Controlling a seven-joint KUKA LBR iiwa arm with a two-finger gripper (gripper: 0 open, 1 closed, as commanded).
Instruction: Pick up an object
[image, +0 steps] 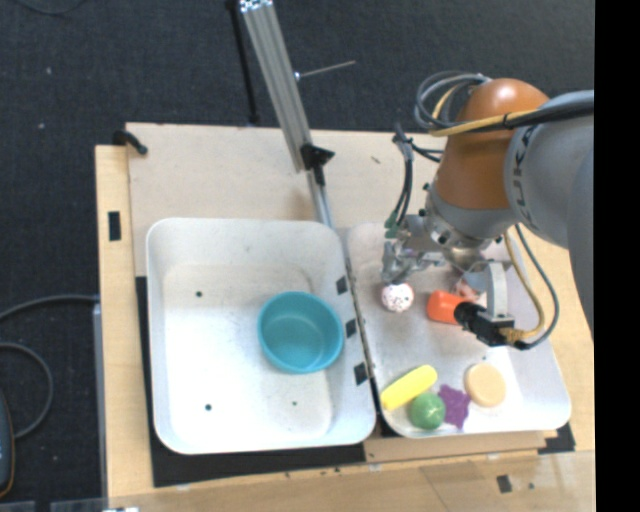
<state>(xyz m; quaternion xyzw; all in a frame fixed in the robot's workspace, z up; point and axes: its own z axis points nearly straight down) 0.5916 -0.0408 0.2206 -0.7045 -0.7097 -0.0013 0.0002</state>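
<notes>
**Arm low over the right bin, small things scattered beneath**

The bench (200, 170) is a pale wooden board on a dark carpeted floor (60, 60), with a slanted metal rail (285, 90) crossing its far edge. The grey arm (545, 160), with its orange band (480, 150), comes in from the right and hangs over the far part of the right bin (540, 385). The left bin (180, 260) is the larger white tray; a teal bowl (300, 332) sits upright in it, right of centre, open side up.

The gripper (400, 262) reaches down into the right bin's far left corner, near the wall between the two bins. Whether it is released or clenched cannot be told; nothing shows between its tips. Just below it lies a small white speckled ball (397, 297), close to the tips, contact unclear. To the right lies an orange piece (443, 307), partly hidden by the wrist's black fittings and cables.

Along the near edge: a yellow banana-like piece (408, 386), its long axis running near-left to far-right; a green ball (427, 411) touching it; a purple piece (456, 405) beside that; and a tan round disc (486, 384) lying flat, furthest right.
</notes>
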